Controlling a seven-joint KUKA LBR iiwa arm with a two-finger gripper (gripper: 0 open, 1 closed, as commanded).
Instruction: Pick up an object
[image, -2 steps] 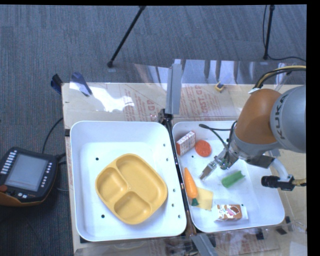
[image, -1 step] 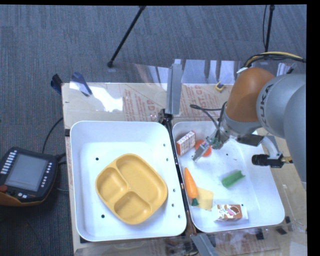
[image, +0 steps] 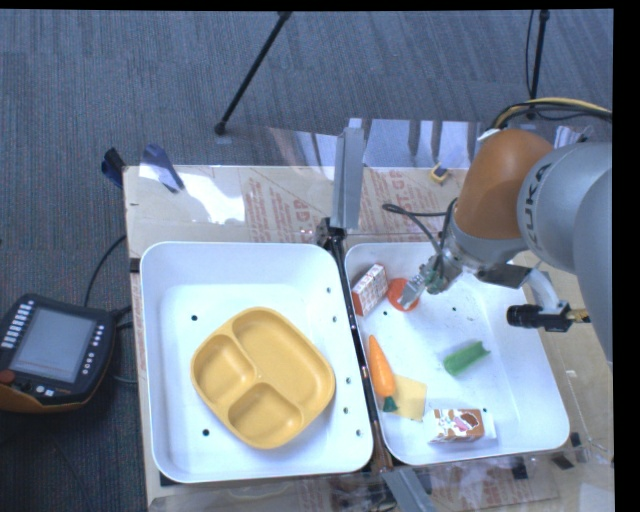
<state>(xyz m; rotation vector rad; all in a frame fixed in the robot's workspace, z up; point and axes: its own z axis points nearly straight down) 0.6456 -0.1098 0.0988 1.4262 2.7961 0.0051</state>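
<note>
Reaching into the right bin (image: 520, 400), gripper (image: 428, 281) low at its upper left, just beside an orange-red round piece (image: 401, 296) and near a small red-and-white carton (image: 369, 288); whether it is released or clenched cannot be told. Nothing seen lifted: pick judged not yet done, approach stage only. Also in this bin: carrot (image: 380, 368), yellow wedge (image: 409, 394), green piece (image: 465, 357), printed packet (image: 461, 425). Left bin (image: 170, 270): yellow divided plate (image: 262, 376).
</note>
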